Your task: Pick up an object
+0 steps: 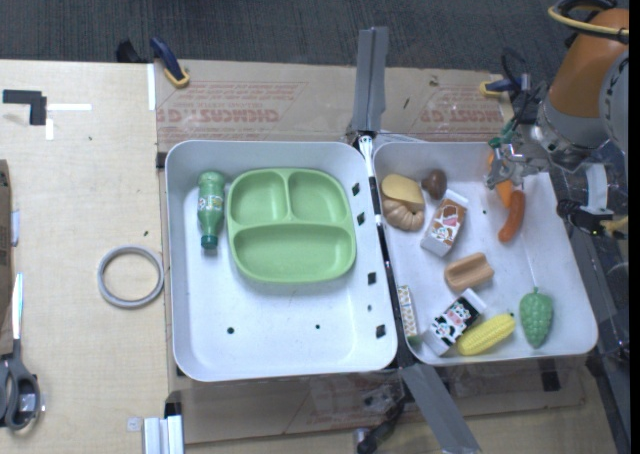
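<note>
My gripper (507, 170) hangs over the far right of the right bin (560, 272), directly above the upper end of an orange-red carrot-like piece (512, 215) lying on the bin floor. Whether it touches the piece is not clear. Also in this bin are a yellow wedge (402, 189), a bread roll (404, 215), a brown ball (434, 183), a small juice carton (446, 226), a hot dog bun (468, 269), a cow-patterned carton (453, 322), a corn cob (486, 334) and a green bumpy fruit (536, 318).
The left bin (270, 332) holds a green divided plate (292, 224) and a green bottle (210, 208). A tape ring (131, 275) and scissors (15, 389) lie on the bench at the left. Blue-and-yellow clamps (170, 61) grip the cardboard behind the bins.
</note>
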{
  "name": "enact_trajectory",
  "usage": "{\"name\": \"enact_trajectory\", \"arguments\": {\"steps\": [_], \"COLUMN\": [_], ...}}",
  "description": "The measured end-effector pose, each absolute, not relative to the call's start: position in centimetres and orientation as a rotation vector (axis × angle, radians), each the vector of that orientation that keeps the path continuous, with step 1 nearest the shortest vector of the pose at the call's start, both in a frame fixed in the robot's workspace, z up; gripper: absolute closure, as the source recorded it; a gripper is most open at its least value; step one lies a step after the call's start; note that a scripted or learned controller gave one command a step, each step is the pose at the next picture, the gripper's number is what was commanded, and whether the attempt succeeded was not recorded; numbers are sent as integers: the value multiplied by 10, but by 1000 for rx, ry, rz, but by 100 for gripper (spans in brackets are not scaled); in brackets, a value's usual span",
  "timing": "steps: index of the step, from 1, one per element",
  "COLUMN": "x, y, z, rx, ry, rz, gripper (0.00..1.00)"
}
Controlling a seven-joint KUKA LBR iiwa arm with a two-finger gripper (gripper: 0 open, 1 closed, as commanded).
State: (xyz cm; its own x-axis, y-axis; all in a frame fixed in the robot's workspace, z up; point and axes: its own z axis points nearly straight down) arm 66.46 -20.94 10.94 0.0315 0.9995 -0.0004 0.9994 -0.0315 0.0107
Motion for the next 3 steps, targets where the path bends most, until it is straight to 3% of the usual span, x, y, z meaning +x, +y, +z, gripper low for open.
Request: {"name": "enact_trajectory", "arguments": {"steps": [1,2,3], "x": [664,659,662], "y": [-213,-206,-216], "z": [110,137,104], "rx": [2575,2330,2345], "ry": [1793,2104,2095], "rz": [15,0,4], "gripper": [0,0,0]}}
